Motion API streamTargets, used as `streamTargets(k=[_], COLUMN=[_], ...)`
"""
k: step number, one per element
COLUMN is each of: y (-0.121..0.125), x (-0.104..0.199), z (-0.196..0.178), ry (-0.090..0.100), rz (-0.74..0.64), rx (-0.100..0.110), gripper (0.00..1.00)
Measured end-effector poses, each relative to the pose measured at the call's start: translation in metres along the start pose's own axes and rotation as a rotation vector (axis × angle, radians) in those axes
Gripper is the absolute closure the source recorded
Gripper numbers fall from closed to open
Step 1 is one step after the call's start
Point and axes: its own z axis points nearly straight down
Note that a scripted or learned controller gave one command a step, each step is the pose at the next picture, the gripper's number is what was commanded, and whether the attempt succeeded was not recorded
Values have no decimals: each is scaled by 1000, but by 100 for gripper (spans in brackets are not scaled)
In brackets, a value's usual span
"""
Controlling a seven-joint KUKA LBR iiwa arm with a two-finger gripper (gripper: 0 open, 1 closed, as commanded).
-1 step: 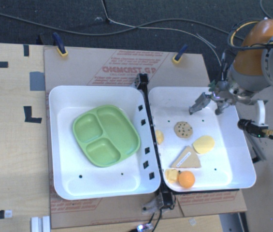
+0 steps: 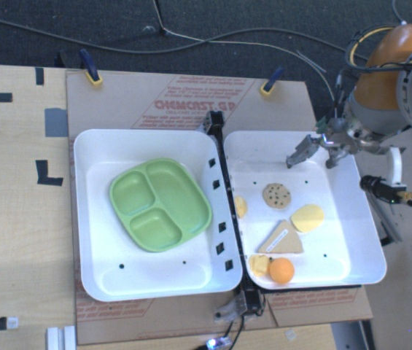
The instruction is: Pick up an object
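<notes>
The tool (image 2: 315, 154) is seen spread wide open above the right bin's (image 2: 351, 217) far edge, with nothing held or touched. A cookie (image 2: 276, 195), a yellow piece (image 2: 307, 217) and an orange (image 2: 281, 270) are seen lying below it.

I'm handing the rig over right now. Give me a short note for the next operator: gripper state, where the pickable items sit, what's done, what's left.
Gripper: open, holding nothing, above the far right part of the right bin.
Right bin items: cookie near the middle; yellow round piece to its right; tan wedge below; orange ball at the near edge, next to a yellow piece; a small yellow piece by the divider.
Left bin: green divided tray.
Done: nothing picked up.
Left: descend on one item, close, lift.
</notes>
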Motion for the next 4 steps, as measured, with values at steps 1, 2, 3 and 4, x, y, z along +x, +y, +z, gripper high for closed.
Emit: streamTargets(k=[1,2,3,4], y=[4,4,5,5], x=[-1,1,1,1], z=[45,108,105,95], ry=[-1,-2,-2,-4], rz=[0,-1,-1,-1], rx=[2,0,-3,-6], gripper=[0,0,0,100])
